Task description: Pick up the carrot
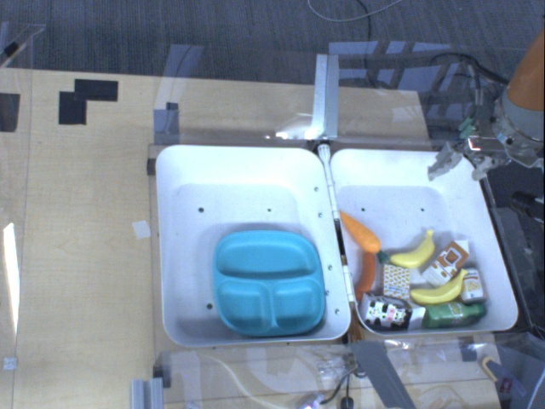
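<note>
While my gripper (460, 162) hangs over the right bin's (400, 186) far right corner, fingers spread with nothing between them, I see the carrot (358, 232) lying against that bin's left wall, near two bananas (409, 254). A blue tray (268, 282) sits in the left bin (183, 228).

arm (530, 100): grey, orange band | tool (461, 158): 2 pale grey fingers

Dark grey carpet floor (213, 15), thin cable (375, 7) looping across; pale wooden bench (77, 245).
</note>
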Tool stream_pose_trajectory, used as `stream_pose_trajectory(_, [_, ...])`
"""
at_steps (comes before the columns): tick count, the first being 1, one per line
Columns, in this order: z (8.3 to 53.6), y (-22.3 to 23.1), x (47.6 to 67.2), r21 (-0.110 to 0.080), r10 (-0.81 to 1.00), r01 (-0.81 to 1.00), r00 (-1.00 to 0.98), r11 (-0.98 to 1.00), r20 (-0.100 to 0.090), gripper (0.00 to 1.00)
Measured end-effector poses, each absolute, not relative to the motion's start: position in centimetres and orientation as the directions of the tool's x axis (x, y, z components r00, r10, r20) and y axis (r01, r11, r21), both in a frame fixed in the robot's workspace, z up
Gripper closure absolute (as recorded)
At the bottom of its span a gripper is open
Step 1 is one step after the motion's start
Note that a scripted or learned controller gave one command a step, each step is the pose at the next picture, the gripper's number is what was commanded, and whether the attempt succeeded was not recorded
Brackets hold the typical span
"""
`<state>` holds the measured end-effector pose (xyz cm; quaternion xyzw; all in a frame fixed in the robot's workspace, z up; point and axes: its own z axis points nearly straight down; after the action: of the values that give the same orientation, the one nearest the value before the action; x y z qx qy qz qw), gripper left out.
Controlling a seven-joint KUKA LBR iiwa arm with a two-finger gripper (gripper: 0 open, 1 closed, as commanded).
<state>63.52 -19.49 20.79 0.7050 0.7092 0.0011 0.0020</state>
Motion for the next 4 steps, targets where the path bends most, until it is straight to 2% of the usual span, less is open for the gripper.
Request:
stream_pose_trajectory(1, [19.9, -9.0, 58.5, 0.004, 0.993, 0.993, 0.119, -0.119, 0.001, 0.00])
stream_pose_trajectory(2, [11.6, -9.7, 55.8, 0.022, 0.998, 0.998, 0.062, -0.062, 0.000, 0.00])
stream_pose_trajectory(3, [9.0, -8.6, 53.8, 0.018, 0.997, 0.997, -0.079, 0.079, -0.001, 0.00])
stream_pose_trajectory(4, [9.0, -13.9, 58.0, 0.014, 0.990, 0.990, -0.142, 0.142, -0.006, 0.00])
